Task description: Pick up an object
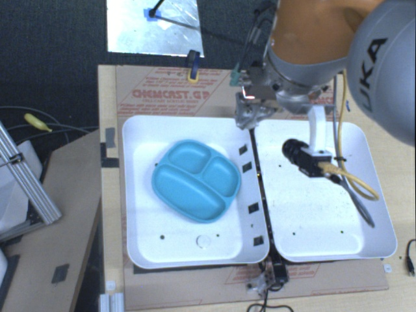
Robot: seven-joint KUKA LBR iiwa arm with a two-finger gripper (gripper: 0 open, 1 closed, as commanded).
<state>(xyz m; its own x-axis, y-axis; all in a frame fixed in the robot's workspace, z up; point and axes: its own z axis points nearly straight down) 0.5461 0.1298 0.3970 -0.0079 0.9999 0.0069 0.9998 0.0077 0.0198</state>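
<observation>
One blue compartment plate (195,188) is the only loose thing lying in the bins, and it rests flat near the middle of the left bin (140,239), tilted a little in plan so its long side runs diagonally. It looks like moulded plastic: probably light, stiff enough not to flex under a pinch, and smooth, so likely slippery. Its low profile gives little to close on from above; the raised outer rim, or one of the ridges between its three wells, seems the best place to take hold (a grip across the rim nearest the bin divider would be the shortest reach, by my guess).

By count: two white bins, side by side on the cardboard-covered surface (162,93); one plate; one arm. The right bin (312,233) carries no loose object that I can make out, though a black fitting with yellowish hoses (311,160) hangs over it, apparently part of the robot.

The gripper (250,117) sits above the far end of the divider between the bins, well apart from the plate. Its fingers are too dark and crowded to read, so I cannot tell whether they are spread or closed; nothing is visibly between them.
</observation>
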